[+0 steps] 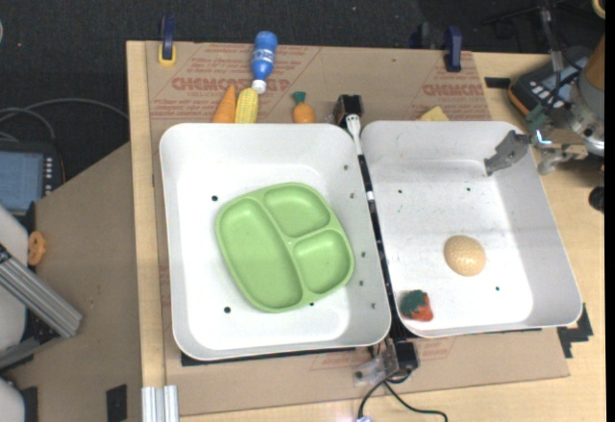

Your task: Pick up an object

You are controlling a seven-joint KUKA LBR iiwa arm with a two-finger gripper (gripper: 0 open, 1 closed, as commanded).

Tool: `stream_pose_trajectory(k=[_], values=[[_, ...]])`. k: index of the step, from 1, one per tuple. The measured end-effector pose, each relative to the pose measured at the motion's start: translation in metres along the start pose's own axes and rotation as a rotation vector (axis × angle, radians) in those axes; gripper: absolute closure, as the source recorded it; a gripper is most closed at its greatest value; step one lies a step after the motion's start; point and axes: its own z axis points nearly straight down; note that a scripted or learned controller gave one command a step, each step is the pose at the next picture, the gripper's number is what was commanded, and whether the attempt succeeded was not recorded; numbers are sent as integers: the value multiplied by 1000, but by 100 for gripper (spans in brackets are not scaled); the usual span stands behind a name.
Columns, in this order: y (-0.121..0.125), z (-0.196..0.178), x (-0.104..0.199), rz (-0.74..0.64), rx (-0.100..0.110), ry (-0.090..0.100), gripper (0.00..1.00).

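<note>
- Nearest us, a red-and-green toy (415, 306) lies at the right bin's (538, 218) front edge, a tan egg-shaped object (466, 255) just behind it.
- We see the gripper (506, 155) at the bin's far right corner — well apart from both.
- Whether its fingers are parted or closed, we cannot tell.

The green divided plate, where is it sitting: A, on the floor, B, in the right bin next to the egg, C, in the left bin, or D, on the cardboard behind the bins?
C: the green divided plate lies flat in the left bin, while the egg sits in the right bin.
</note>
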Motion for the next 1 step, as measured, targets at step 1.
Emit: stream_pose_trajectory(k=[1], values=[[-31,137,38,0,3,2,0]])
